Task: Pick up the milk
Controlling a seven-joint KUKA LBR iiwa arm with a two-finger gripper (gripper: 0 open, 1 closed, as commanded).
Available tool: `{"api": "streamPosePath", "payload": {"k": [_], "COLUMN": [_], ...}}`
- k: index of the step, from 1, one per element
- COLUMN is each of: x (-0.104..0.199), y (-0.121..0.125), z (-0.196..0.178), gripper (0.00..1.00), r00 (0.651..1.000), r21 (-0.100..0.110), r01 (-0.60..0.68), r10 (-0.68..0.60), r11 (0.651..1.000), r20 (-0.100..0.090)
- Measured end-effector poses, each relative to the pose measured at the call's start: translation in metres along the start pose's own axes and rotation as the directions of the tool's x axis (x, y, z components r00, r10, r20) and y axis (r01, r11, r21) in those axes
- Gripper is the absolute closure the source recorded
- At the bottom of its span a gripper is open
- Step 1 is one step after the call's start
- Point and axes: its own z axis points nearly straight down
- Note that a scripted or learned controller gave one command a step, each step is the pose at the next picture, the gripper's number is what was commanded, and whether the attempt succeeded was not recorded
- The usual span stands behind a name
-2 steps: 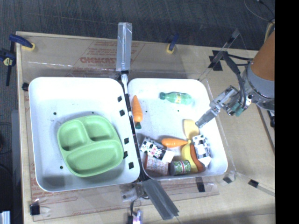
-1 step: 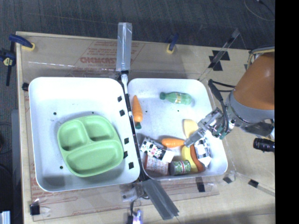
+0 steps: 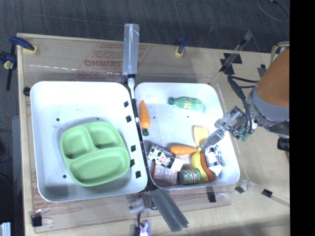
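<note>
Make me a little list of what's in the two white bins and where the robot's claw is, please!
left bin: a green divided plate
right bin: green bottle near the back; carrot by the left wall
front pile: cow-patterned milk carton, another carrot, banana, small jar, and a black-and-white carton
gripper: low over the right side of the right bin, above the front pile
milk: lying in the bin, not picked up

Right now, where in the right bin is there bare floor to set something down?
Bare floor lies between the carrot, the green bottle and the cheese. The near end, around the milk and can, is crowded.
</note>
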Motion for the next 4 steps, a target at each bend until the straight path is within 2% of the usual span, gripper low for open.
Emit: {"api": "streamPosePath", "payload": {"k": [1,2,3,4], "x": [0.001,0.001,-0.02,0.002], "y": [0.001,0.001,0.025,0.001], "z": [0.016,0.001,-0.05,0.07], "gripper": [0.0,0.0,0.0,0.0], "r00": [0.997,0.992,0.942,0.874], "r21": [0.001,0.0,0.0,-0.001], "r01": [0.076,0.126,0.336,0.487], "r10": [-0.076,-0.126,-0.336,-0.487], "r11": [0.997,0.992,0.942,0.874], "r20": [-0.003,0.001,0.002,-0.004]}}
